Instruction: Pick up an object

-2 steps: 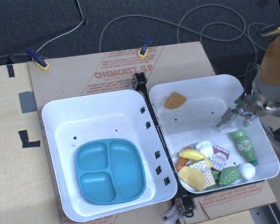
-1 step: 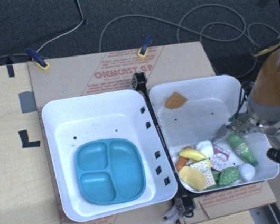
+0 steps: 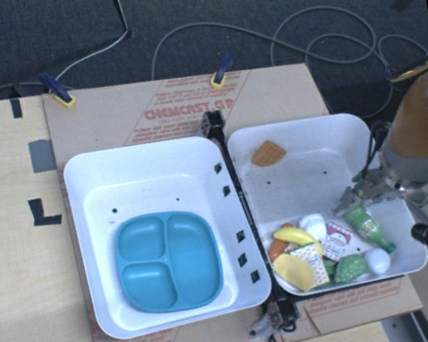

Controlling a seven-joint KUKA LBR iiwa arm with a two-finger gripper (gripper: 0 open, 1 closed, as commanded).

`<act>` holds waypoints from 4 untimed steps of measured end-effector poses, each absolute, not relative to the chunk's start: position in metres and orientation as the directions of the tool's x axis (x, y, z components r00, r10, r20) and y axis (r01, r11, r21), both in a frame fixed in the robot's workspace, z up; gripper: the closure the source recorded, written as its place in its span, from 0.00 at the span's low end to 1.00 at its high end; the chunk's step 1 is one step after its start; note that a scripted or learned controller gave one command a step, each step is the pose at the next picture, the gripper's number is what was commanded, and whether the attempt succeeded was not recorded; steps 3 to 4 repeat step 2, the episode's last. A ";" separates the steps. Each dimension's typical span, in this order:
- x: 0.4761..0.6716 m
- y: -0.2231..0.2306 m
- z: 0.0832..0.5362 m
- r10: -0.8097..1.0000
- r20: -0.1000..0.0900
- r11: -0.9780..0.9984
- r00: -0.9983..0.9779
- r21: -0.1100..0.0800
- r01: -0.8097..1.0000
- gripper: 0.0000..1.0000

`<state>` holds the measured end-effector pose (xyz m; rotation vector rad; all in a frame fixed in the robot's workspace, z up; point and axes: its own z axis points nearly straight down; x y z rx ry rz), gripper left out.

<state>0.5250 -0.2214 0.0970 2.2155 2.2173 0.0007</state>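
Note:
My gripper (image 3: 355, 196) hangs low over the right side of the right bin (image 3: 306, 135), below the arm's orange band (image 3: 420, 128). Just beneath and in front of it lies a green bottle (image 3: 369, 229), apart from it. A pile fills the bin's near edge: a yellow banana (image 3: 293, 235), a white ball (image 3: 312, 226), a pink and white packet (image 3: 337, 239), a yellow fruit (image 3: 295, 273), a green knobbly piece (image 3: 349, 269) and a white lump (image 3: 377, 261). An orange biscuit-like piece (image 3: 267, 152) lies alone at the far left of that bin.
The left bin (image 3: 86, 188) holds a blue divided plate (image 3: 168, 262). A black divider with clips (image 3: 234, 203) runs between the bins. Cables (image 3: 322, 40) trail on the dark floor behind the cardboard sheet (image 3: 186, 105).

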 end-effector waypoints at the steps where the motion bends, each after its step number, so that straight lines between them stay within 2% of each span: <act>1: 0.554 -0.162 0.087 1.000 -0.003 0.002 -0.002 0.007 1.000 1.00; 2: 0.577 -0.051 0.185 1.000 0.001 0.003 -0.003 0.001 1.000 1.00; 4: 0.577 -0.051 0.185 1.000 0.001 0.003 -0.003 0.001 1.000 1.00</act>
